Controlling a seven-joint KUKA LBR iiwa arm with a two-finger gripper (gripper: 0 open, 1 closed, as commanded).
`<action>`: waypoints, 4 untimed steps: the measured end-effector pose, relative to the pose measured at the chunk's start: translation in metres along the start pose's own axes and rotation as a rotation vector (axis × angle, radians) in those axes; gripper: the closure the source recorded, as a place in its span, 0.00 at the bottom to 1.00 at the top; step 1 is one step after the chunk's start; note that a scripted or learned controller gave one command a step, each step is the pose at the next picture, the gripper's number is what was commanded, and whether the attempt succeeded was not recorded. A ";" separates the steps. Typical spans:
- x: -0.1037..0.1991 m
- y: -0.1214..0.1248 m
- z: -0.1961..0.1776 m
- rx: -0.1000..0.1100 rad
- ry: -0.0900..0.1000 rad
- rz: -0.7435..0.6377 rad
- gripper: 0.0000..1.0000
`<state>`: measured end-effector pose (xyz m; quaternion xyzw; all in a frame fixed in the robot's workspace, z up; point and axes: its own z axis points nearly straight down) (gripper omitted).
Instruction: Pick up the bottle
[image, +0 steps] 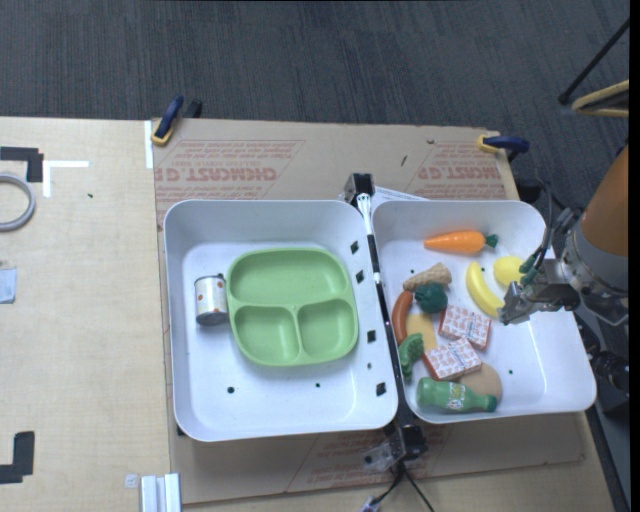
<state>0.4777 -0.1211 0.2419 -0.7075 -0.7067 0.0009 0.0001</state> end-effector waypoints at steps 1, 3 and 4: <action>0.006 0.000 0.015 0.000 0.001 -0.007 1.00; 0.057 0.000 0.018 -0.002 0.000 -0.442 1.00; 0.154 -0.001 0.050 0.001 0.001 -0.150 1.00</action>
